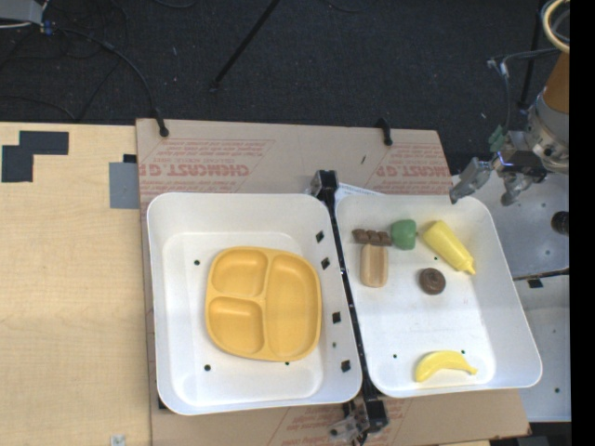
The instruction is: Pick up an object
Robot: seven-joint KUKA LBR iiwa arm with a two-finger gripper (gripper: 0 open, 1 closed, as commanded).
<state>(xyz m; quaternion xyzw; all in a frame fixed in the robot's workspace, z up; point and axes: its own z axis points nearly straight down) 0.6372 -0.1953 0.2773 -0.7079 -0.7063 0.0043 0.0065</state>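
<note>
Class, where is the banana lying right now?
The banana lies in the right bin, near its front edge, below the brown disc.

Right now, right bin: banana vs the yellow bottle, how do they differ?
The banana is curved and lies near the front edge of the right bin; the yellow bottle is straight, tapered, and lies diagonally near the back. The bottle sits close beside a green piece; the banana lies alone. Both are yellow and lie flat.
</note>
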